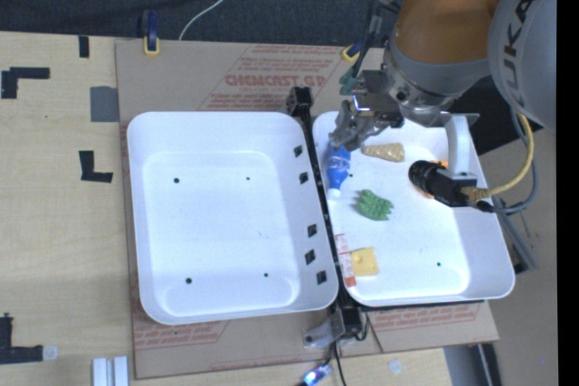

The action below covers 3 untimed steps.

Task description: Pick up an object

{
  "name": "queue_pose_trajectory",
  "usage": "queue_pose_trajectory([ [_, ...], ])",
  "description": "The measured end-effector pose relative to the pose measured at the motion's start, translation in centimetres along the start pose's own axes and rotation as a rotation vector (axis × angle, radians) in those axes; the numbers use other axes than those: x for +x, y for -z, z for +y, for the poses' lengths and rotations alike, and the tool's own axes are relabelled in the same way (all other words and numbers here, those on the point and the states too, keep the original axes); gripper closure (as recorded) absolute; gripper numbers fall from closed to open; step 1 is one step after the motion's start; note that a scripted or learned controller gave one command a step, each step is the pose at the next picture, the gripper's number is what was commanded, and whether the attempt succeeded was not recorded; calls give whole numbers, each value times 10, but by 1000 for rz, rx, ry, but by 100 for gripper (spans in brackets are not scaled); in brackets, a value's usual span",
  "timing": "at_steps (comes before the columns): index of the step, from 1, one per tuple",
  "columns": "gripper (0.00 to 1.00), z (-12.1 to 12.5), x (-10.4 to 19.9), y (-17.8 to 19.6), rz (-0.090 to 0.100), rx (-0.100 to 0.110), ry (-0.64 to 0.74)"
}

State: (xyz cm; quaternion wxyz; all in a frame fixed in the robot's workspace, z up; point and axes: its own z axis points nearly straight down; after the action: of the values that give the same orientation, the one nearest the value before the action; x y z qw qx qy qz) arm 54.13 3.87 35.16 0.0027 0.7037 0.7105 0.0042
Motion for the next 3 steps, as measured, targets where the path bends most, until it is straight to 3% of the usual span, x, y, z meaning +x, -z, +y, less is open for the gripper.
queue_pose_trajectory([
  [1, 100, -61, 7, -47, -2, 19, -9],
  [2, 100, -56, 66, 28, 1, 4, 0],
  [3, 100, -56, 97, 64, -1, 8, -4],
])
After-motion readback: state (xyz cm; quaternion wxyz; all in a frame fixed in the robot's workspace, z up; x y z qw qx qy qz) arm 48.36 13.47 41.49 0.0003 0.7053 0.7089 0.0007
